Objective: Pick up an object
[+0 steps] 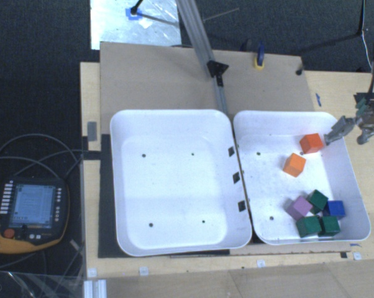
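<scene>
The claw sits at the right edge of the frame, over the upper right rim of the right bin. Two grey fingers show: one reaches down and to the left toward the bin, the other hangs further right, with a clear gap between them. So the claw looks spread, and nothing lies between the fingers.

Just beside the left finger, slightly lower and to the left, is a red-orange block. It lies near the tip of that finger; whether they touch cannot be told from this view. This is probably the block the claw is after. It looks like a cube, so it has no long side to line up with; its faces sit a little turned against the bin wall. To straddle it, the claw would need to shift left and a bit down in the frame.

A lighter orange block lies below and left of the first, near it but apart. In the lower right corner of the same bin sits a tight cluster: a purple block, a dark green block, a blue block, and two more green blocks along the front wall, all crowded together and harder to grasp.

The left bin lies across the middle divide. A handheld control unit rests at the lower left of the frame.
</scene>
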